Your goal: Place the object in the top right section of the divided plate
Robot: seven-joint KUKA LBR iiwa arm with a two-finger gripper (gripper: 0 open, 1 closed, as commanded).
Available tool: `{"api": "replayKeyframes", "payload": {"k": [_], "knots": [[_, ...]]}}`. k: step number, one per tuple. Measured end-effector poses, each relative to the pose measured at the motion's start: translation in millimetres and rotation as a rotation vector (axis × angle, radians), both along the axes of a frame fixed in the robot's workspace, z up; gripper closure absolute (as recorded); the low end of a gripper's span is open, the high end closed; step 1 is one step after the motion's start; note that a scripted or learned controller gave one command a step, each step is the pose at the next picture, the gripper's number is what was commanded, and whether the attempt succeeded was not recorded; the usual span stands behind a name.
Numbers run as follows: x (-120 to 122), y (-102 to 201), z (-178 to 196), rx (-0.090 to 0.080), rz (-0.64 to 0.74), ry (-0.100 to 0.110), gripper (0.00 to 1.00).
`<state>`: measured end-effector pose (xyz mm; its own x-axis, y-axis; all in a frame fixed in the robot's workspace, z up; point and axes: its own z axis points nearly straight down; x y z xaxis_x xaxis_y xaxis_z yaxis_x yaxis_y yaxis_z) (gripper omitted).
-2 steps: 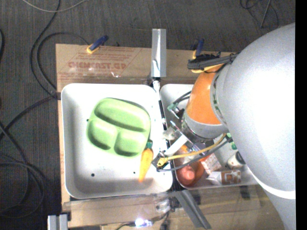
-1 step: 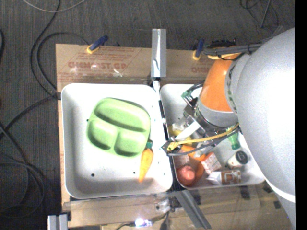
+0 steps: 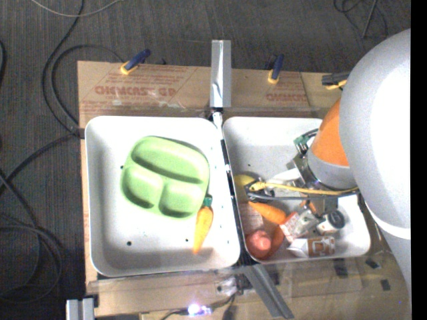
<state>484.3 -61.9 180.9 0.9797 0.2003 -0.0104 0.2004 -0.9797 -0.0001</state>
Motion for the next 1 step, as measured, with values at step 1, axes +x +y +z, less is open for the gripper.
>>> {"api": "replayKeyframes", "payload": {"k": [1], "knots": [[2.5, -43.7, -91.7, 0.006, 0.0, -0.016, 0.0]]}}
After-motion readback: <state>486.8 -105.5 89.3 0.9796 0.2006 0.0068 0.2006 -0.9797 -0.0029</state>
